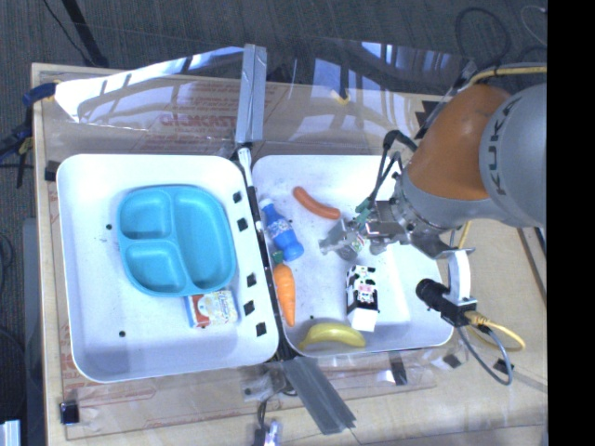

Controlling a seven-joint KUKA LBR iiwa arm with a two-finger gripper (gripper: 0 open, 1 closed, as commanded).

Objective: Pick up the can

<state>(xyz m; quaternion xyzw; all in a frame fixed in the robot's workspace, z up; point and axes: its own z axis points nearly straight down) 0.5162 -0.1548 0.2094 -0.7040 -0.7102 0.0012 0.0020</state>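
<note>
where the grey arm with its orange band (465, 151) reaches in from the right of the frame, its two-finger gripper (351, 240) hangs over the middle of the right shallow white bin (409, 328); whether it is released or clenched cannot be told from this view, and nothing is seen between its tips.

right bin, contents:
- blue cylindrical can with a white end (280, 230), lying on its side at the bin's left edge, against the divider, apart from the gripper to its right.
- orange carrot (285, 293), just below the can, pointing toward the bottom of the frame.
- reddish-orange sausage-shaped piece (316, 203), upper centre of the bin.
- small black-and-white cow-patterned carton (363, 296), below the gripper.
- yellow banana (331, 334), along the bin's lower edge.

left shallow white bin (93, 342), contents:
- light blue plastic divided tray with three compartments (177, 238), centre.
- small red-and-white printed packet (212, 308), touching the tray's lower right corner.
</note>
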